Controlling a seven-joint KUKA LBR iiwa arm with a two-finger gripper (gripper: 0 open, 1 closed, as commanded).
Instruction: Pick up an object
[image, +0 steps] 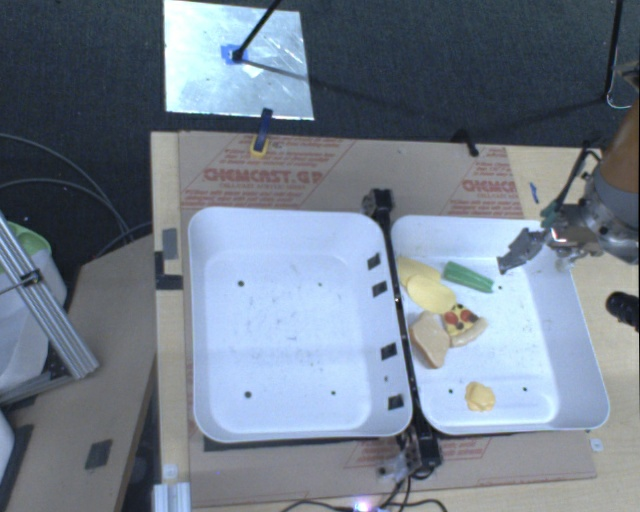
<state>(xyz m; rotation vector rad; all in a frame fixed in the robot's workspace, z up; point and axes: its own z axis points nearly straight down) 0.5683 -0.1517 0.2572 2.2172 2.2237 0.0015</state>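
The right white bin holds several toy foods. A green stick-like piece lies near the bin's upper middle. Left of it rests a yellow banana-like piece. Below them sits a tan pizza slice with red topping, and a small yellow lump lies near the front wall. My gripper hangs over the bin's upper right, just right of the green piece and apart from it. Nothing shows between its fingers.
The left white bin stands beside the right one, with a black divider strip between them. Both rest on a cardboard sheet. A metal frame stands at the far left, and a shiny plate lies behind the bench.
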